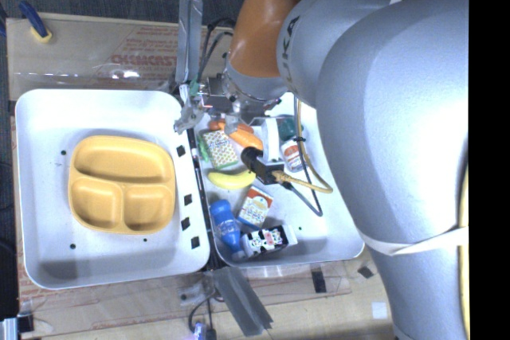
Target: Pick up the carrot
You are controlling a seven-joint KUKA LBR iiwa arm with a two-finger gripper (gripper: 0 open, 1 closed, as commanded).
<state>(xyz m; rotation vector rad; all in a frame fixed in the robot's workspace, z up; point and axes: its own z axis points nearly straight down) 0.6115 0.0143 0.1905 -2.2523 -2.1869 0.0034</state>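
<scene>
The claw [227, 117] hangs low over the far end of the right bin [339, 239]; whether it is spread or pressed together I cannot tell, the wrist hides it. The carrot [245, 137] lies just beside it, seemingly untouched. Just past that sit a green packet [217, 147] and a banana [229, 180]. Farther off, a blue bottle [224, 222]. Well apart, in the left bin [40, 115], rests a yellow tray [122, 181].
</scene>
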